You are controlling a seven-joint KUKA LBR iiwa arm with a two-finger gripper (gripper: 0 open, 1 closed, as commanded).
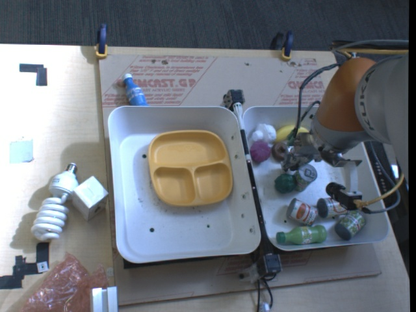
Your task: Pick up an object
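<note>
Robot lab: clamped bench (58, 142), sorting bins (120, 194).

Bench (58, 116) with two bins (123, 194), bulb (53, 207).

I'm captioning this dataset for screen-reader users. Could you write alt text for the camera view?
A grey and orange robot arm lowers its gripper into the right bin, among cans, a green bottle and small toys. The left bin holds a yellow divided tray; a spiral light bulb lies on the bench.

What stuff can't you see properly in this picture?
- Gripper: its fingers blur into the toys in the right bin, so open or shut is unclear.
- Yellow toy: partly hidden behind the arm.
- Can labels: too small to read.
- Arm: cut off by the right edge.
</note>
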